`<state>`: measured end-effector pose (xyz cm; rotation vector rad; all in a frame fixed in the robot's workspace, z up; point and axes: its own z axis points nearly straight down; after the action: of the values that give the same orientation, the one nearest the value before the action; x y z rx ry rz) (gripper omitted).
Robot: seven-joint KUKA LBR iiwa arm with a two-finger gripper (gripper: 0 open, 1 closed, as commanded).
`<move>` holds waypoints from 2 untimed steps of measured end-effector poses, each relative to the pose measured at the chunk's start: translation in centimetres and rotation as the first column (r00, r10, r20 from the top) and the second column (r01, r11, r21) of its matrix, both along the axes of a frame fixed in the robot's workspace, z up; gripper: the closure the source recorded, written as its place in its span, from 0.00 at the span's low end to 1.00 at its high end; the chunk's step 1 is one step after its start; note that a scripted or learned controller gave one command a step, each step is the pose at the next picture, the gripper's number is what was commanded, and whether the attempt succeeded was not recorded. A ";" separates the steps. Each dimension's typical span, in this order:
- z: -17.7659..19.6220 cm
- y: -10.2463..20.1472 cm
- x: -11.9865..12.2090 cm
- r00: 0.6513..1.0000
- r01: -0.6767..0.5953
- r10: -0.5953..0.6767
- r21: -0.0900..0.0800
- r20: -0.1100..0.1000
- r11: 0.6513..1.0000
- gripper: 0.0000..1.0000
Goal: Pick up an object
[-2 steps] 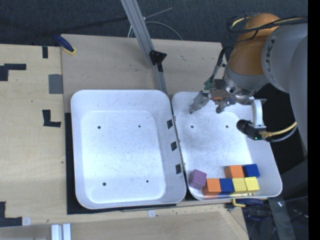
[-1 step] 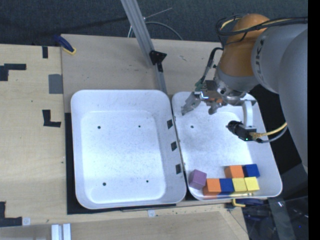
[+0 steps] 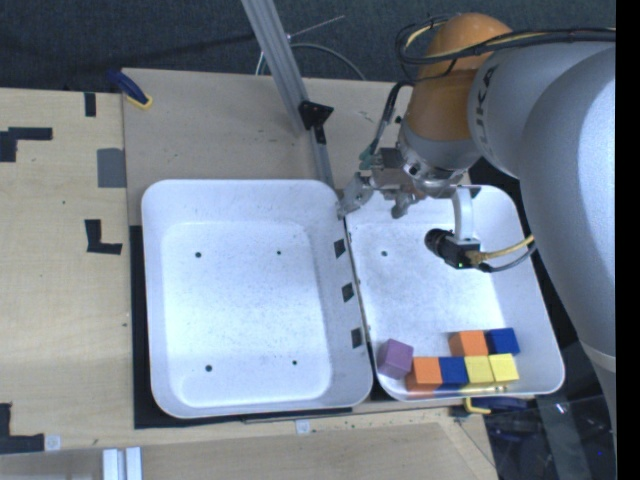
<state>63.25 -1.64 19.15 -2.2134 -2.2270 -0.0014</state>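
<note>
Small coloured blocks cluster at the near edge of the right bin (image 3: 520,268): a purple block (image 3: 396,356), an orange block (image 3: 427,370), a blue block (image 3: 453,370) and two yellow blocks (image 3: 490,368) in a row. Behind that row sit another orange block (image 3: 467,344) and another blue block (image 3: 501,341). My gripper (image 3: 400,196) hangs under the orange-banded wrist over the far left corner of the right bin, well away from the blocks. I see nothing held in it.
The left bin (image 3: 160,268) lies beside the right one, their rims meeting in the middle. A grey metal pole (image 3: 285,68) slants down to the bins' far junction. The large grey arm (image 3: 570,148) covers the right side.
</note>
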 end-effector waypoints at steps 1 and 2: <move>0.0 2.5 2.0 1.000 0.001 -0.001 0.000 0.000 1.000 0.00; 0.0 4.7 -0.8 1.000 0.004 -0.004 -0.003 -0.003 1.000 0.00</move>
<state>62.44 3.08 19.18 -2.2174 -2.2230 0.0051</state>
